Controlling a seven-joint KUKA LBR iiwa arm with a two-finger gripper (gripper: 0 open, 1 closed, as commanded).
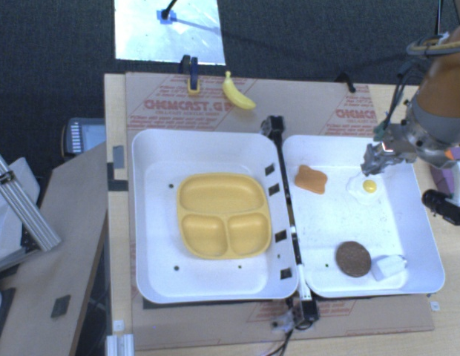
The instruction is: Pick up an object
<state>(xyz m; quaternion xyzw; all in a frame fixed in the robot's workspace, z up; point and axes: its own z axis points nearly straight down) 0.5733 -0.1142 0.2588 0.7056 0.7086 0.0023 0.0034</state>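
Camera view, looking down on the desk.

Hand (373, 162): hangs low over the far part of the right bin (415, 221), just above and beside the toy fried egg (365, 188). Nothing is seen between its fingers; how far they are parted cannot be told at this size.

Candidate objects, right bin: toy fried egg, nearest the hand; orange bread-like piece (311, 179) to its left, near the divider; brown round patty (353, 259) at the near side; small white piece (389, 266) touching or just beside the patty, hard to identify.

Step in hand, as judged: the approach to the egg. It is flat and thin, so a good grasp likely calls for centring over the yolk, descending until the fingertips nearly meet the bin floor, and closing across the narrow width. Risk: the fingers sliding over it.

Left bin (152, 199): holds a yellow three-compartment tray (219, 214), lying flat.

Surface: both bins rest on a printed cardboard sheet (178, 106). A toy banana (237, 93) and a yellow clamp (192, 80) lie at its far edge.

Room: dark carpet (52, 43) beyond; a shiny square plate (168, 22) on it.
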